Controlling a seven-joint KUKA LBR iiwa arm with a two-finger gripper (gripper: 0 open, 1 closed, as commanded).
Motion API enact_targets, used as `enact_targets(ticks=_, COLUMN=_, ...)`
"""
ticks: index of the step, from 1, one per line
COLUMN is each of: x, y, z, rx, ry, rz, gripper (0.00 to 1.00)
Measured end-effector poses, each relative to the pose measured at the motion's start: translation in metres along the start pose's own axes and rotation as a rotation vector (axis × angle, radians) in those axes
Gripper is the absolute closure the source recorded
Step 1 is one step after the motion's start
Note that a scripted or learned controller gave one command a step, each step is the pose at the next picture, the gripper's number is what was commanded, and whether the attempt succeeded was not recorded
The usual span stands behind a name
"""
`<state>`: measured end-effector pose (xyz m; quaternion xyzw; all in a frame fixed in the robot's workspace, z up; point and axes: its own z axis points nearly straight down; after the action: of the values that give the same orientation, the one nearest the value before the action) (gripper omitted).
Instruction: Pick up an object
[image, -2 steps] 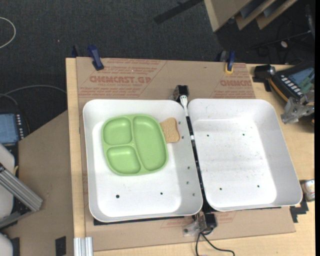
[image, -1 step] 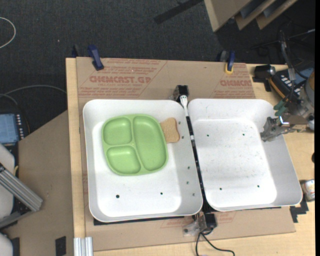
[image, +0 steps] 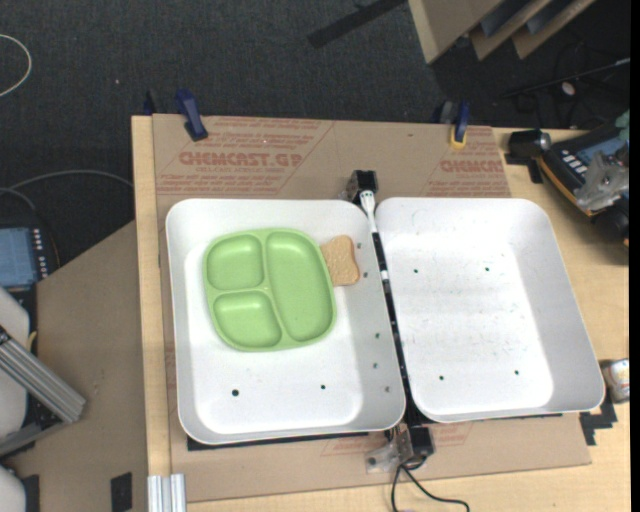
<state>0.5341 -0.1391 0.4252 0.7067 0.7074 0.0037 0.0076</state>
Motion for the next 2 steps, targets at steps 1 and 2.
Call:
enact_targets(ticks=1, x=-0.071, y=0.026, z=-0.095, rx=0.001, ry=-0.004, rz=0.006, gripper=1.0)
enact_targets(ticks=2, x=-0.052, y=-0.059, z=-0.008, rx=0.026, ry=0.009, rz=0.004, gripper=1.0)
